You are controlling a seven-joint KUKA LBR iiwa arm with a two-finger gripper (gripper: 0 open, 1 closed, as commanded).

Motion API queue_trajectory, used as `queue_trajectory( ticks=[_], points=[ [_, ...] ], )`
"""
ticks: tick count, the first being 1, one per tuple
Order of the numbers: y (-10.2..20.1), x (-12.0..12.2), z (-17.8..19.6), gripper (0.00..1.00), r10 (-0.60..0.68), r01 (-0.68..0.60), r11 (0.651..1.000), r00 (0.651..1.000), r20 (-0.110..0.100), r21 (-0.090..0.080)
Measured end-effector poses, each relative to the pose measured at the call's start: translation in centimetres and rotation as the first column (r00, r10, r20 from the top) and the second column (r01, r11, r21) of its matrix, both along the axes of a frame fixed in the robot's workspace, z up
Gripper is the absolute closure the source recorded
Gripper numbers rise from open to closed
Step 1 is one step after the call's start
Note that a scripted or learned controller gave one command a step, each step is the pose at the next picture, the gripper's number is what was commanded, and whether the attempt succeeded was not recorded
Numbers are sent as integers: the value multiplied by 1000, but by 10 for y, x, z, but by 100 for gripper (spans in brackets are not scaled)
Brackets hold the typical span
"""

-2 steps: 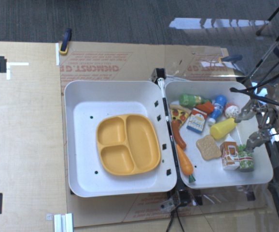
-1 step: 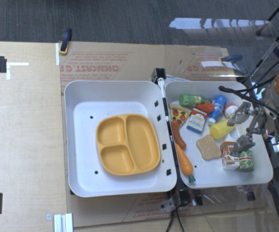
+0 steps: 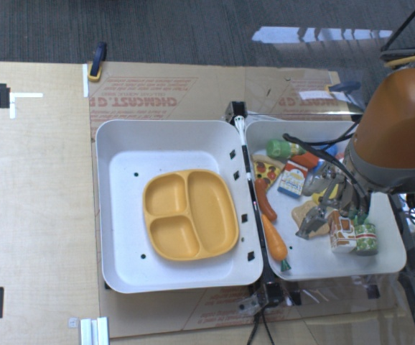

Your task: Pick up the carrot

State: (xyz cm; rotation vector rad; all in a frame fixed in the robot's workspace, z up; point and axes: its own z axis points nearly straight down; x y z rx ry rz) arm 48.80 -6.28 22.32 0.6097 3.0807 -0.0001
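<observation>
Two white bins side by side on bench. Landmark = carrot [image 3: 274, 241]: orange, long, lying in right bin [image 3: 387, 261] tight vs. its left wall, near front corner, green tip pointing to front. Nothing touching carrot from above; not gripped. Just behind carrot, along same wall: red-brown hot dog [image 3: 266, 201], end nearly touching carrot's thick end. Further behind: pizza slice toy [image 3: 266, 169], then green pepper-like toy [image 3: 282, 149] at far back. Right of carrot and a bit back: tan bread-like piece [image 3: 309, 212]. Behind that: small blue & white box [image 3: 292, 179] w/ a red-orange toy [image 3: 305, 159] past it. Right of carrot, near bin's front: small carton [image 3: 345, 234] w/ a green item [image 3: 366, 241] touching it. Gripper [image 3: 313, 225] hanging right of carrot, well apart from it, low over bread piece; dark metal fingers, but can't tell if apart or together, too blurry & crowded. Grey arm w/ orange band [image 3: 401, 117] further right and back. Left of carrot, past the wall: left bin [image 3: 121, 214] w/ yellow 3-part plate [image 3: 191, 213] in its middle. Under both bins: brown cardboard [image 3: 164, 92] on bench.
</observation>
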Motion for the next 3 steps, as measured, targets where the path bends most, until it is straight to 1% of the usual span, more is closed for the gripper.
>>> queue_trajectory(
  ticks=[1,2,3],
  points=[
    [37,-8,-32,0,-51,51,999,999,0,0],
    [37,-6,-22,100,-47,47,999,999,4,-2],
    [37,-6,-22,0,-48,48,999,999,4,-2]
  ],
)
